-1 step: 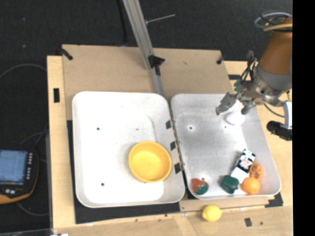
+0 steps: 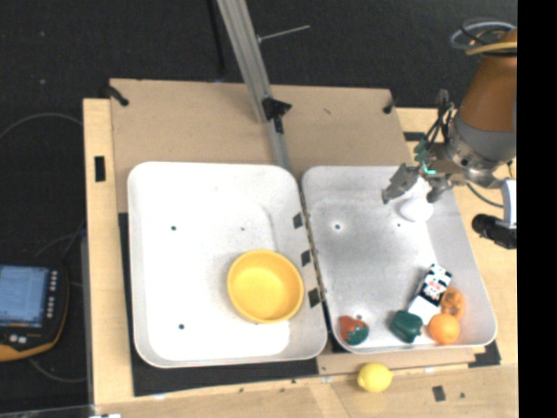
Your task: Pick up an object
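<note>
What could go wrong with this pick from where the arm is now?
The gripper hovers by a white object that hardly stands out against the right bin, so a grasp may miss. The other items, like the orange and green block, crowd the near corner, where the wall could block the jaws.

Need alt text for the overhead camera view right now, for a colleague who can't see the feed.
The gripper hangs over the upper right part of the right bin, with small items clustered in that bin's lower right corner: an orange, a green block and a red toy. The left bin holds a yellow bowl, and a lemon lies outside, below the right bin.
</note>
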Action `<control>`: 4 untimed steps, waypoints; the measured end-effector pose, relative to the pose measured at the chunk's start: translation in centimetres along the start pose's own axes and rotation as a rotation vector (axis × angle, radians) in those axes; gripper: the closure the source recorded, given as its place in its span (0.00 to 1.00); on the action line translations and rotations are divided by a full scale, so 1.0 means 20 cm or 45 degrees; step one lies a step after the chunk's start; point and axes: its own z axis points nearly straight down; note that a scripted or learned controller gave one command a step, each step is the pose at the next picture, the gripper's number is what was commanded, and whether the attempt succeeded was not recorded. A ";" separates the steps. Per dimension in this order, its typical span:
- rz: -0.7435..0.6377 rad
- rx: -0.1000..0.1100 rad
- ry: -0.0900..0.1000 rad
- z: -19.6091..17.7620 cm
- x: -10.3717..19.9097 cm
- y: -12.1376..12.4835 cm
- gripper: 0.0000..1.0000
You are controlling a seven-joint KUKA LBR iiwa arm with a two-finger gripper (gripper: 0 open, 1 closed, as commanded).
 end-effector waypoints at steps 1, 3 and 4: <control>0.006 0.006 -0.002 0.21 -0.02 -0.01 0.00; 0.008 0.006 -0.002 0.62 0.01 -0.03 0.00; 0.011 -0.004 -0.002 0.55 0.01 -0.02 1.00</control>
